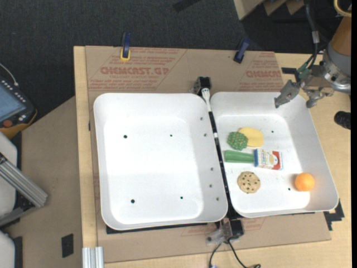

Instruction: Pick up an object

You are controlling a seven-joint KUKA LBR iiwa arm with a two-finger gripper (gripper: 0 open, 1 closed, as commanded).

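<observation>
The right bin (312,144) holds several small items: a green broccoli (237,140) touching a yellow piece (252,135), a green stick (238,156), a small white carton (269,159), a round cookie (249,182) and an orange ball (304,181). My gripper (299,95) hangs over the bin's far right corner, well above and behind the items. Its two fingers stand apart, with nothing between them.
The left bin (106,149) lies beside the right one, parted by a black hinge strip (215,144). Both rest on a cardboard sheet (167,66) held by blue clamps (126,46) at the back. A metal rail (22,186) lies at the left.
</observation>
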